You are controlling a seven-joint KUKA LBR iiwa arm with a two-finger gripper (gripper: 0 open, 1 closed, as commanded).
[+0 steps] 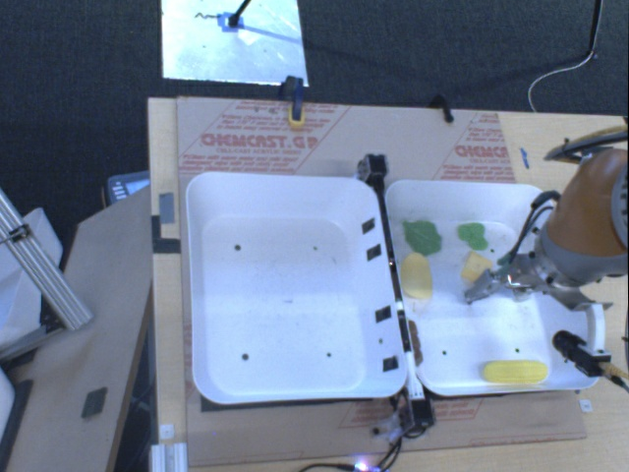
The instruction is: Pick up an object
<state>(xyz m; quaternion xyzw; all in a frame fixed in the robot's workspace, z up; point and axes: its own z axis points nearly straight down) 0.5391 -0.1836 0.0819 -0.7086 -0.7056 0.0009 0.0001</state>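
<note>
Right bin (462,386), pincer (476,289) above

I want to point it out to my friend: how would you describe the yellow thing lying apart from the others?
Look in the right bin, along its near edge. The long yellow piece lies there alone, flat, while the other yellow and green items cluster higher up by the gripper.

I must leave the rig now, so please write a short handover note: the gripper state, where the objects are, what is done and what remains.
Gripper: low in the right white plastic bin, beside the small pale yellow block; nothing seen between its fingers.
Objects, all in the right bin: two flat green pieces, large and small; a yellow oval piece near the divider; a long yellow piece at the front.
Done: arm has reached in.
Left: grasp and lift one object.
</note>
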